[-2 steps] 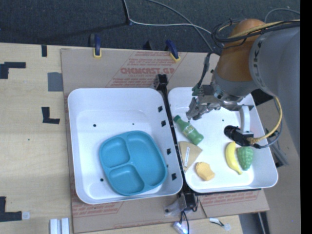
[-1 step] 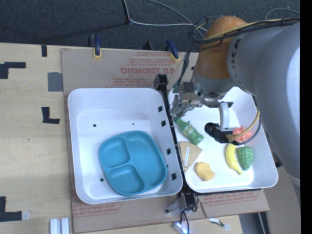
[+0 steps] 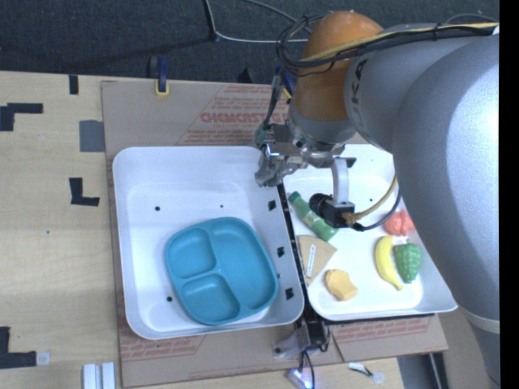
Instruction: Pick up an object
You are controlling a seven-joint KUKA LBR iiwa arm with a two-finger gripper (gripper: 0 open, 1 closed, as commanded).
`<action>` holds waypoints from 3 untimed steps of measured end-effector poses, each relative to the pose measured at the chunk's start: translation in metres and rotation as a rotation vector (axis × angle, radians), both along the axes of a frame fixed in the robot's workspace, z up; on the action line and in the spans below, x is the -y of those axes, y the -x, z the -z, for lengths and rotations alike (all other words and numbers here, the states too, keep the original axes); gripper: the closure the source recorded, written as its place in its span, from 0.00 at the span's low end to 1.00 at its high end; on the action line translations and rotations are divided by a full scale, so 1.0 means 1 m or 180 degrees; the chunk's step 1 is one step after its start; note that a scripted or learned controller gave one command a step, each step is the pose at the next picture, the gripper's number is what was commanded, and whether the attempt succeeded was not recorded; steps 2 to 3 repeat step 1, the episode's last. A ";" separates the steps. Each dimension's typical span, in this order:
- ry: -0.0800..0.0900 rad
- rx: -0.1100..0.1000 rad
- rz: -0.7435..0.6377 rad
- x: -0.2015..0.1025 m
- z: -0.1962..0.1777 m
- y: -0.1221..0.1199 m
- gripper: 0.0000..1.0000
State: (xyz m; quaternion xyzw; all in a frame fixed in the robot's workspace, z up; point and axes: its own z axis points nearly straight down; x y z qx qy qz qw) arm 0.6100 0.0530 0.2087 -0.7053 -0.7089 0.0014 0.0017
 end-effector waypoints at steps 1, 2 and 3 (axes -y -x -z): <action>0.0002 -0.0001 0.0004 -0.044 -0.009 -0.005 1.00; 0.0002 -0.0001 0.0004 -0.044 -0.009 -0.005 1.00; 0.0002 -0.0001 0.0004 -0.044 -0.009 -0.005 1.00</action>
